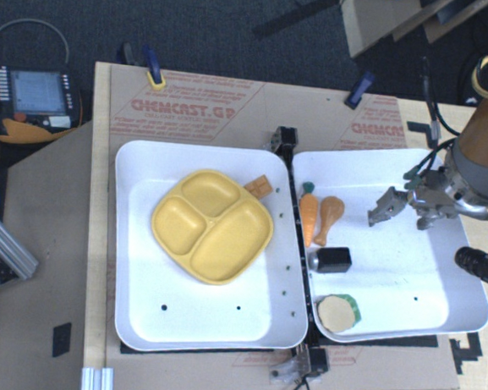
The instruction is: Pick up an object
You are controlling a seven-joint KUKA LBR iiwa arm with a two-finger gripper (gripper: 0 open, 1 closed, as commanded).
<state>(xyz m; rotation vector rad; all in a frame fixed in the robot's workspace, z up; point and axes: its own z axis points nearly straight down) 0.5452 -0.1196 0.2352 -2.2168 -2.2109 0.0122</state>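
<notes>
Nearest the camera, at about six o'clock in the right white bin (437, 321), a round tan sandwich-like disc with a green edge (338, 313) is sitting hard against the front wall. That wall is likely crowding any finger coming down beside it. Just beyond, at about nine o'clock in the bin, a small black block (333, 259) is lying close to the divider. Past it, an orange toy carrot with a green tip (308, 217) and a tan drumstick-shaped piece (328, 216) are resting touching each other, so a closing grip is liable to nudge one while catching the other, or to take both loosely.

Farther back, at about two o'clock, the two-finger gripper (406, 206) is hanging above bare bin floor with its fingers spread and nothing between them, well apart from every pickable item. Closing here would be catching only air.

In the left white bin (129, 248), a yellow three-compartment plastic plate (212, 226) is covering part of a small brown block (258, 186).
</notes>
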